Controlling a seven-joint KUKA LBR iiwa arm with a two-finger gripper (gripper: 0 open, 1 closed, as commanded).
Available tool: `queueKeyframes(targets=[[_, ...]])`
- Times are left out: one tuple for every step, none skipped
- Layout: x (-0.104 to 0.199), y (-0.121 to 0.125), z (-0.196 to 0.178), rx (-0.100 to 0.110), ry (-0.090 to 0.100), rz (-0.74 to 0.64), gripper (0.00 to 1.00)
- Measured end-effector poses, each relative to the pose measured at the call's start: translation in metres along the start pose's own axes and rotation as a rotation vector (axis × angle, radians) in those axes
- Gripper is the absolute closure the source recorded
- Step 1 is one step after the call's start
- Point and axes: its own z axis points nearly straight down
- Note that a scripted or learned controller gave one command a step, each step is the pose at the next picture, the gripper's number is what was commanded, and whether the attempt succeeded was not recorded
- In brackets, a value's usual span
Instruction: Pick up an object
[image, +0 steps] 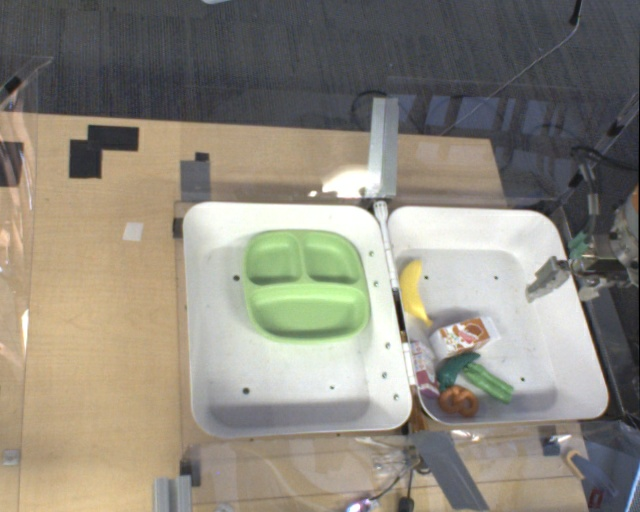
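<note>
You see the grey two-finger gripper (548, 278) at the right bin's (520, 235) right rim; how far its fingers stand apart you cannot tell, and nothing shows between them. Well to its left, against the bin's left wall, lies a curved yellow plastic banana (413, 290). Lower left of the gripper sit a red-and-white printed carton (462, 336), a dark green pepper-shaped toy (482, 378) and a small brown pretzel (459, 401), clustered close together. Farther left, in the left bin (215, 400), rests a light green three-compartment plastic tray (305, 284).
</note>
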Motion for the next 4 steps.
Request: queueKeyframes(targets=[[0.056,0.020,0.126,0.001,0.001,-0.136,0.00],[0.088,0.016,0.156,-0.013,-0.003,-0.115,0.00],[0.091,0.018,0.145,-0.018,0.003,-0.117,1.00],[0.058,0.084,0.158,-0.011,-0.002,0.040,1.00]])
